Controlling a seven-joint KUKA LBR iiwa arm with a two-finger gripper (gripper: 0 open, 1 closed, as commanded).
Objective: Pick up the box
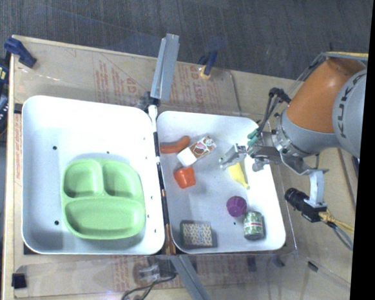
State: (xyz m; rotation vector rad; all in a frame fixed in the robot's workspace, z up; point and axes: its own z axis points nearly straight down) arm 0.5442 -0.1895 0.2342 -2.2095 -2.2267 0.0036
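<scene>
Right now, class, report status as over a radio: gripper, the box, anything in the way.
Gripper over right bin, beside yellow piece, nothing held. Box flat at bin's near edge, untouched. Purple ball and can lie between.

Robotics lab, clamped plywood bench (83, 73), cables

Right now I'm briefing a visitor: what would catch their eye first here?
The green divided plate in the left bin, bright against white. Then the right bin's clutter: orange cup, purple ball, patterned box near the front edge. The gripper hovers over a yellow piece.
</scene>
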